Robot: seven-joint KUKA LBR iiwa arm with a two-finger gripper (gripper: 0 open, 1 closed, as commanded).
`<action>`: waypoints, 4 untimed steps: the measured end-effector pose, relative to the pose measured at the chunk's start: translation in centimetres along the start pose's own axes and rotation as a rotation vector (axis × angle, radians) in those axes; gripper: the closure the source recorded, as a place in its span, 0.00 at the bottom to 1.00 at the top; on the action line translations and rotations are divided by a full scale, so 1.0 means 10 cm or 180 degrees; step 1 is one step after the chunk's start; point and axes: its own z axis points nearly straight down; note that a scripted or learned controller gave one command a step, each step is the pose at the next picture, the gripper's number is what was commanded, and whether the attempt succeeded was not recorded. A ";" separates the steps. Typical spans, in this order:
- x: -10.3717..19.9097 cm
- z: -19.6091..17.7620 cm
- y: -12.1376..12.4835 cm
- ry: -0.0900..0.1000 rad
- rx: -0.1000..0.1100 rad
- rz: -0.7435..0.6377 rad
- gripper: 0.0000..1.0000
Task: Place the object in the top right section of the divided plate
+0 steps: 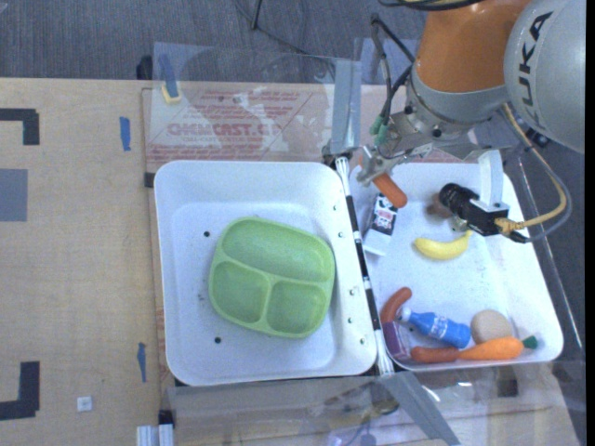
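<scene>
The green divided plate [271,275] lies in the left white bin [177,203], with one long section at the top and two smaller ones below. My gripper [376,167] hangs over the top left corner of the right bin [521,277], close to the wall between the bins. Directly under its tip lies a short orange-red sausage [391,191], tilted. Whether the gripper touches or holds it cannot be made out. No object lies on the plate.
The right bin also holds a small dark-printed card [384,216], a yellow banana [442,247], a red sausage [395,305], a blue bottle [439,326], a tan egg-shaped thing [491,324] and a carrot [479,349]. A black part with a yellow cable [465,207] hangs from the arm.
</scene>
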 end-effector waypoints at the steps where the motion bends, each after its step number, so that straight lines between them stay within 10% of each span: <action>1: 0.77 0.37 0.72 0.0001 -0.0004 -0.0716 1.00; 3: 0.50 -1.25 0.63 -0.0001 -0.0004 -0.0485 1.00; 4: 1.11 0.77 -0.10 0.0008 0.0010 -0.0671 1.00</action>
